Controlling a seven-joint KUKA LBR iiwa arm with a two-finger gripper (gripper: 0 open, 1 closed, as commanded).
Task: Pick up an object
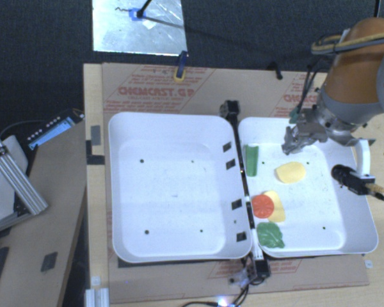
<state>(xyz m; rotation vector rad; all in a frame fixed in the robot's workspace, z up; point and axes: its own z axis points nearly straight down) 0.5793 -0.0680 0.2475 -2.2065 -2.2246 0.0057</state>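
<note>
My gripper (293, 144) hangs over the back of the right bin (345, 242), just above and behind a pale yellow lump (290, 172). Nothing shows between its fingers. A green bar (251, 159) lies along the bin's left wall. Nearer the front sits a red-orange disc (263, 206) resting against a yellow piece (276, 208). A dark green leafy piece (269, 235) lies at the front left corner.
The left bin (173, 190) stands beside the right one, joined by a black-clipped divider (240, 171). A shiny metal sheet (139, 16) lies at the back. A cardboard base (160, 88) sits under both bins.
</note>
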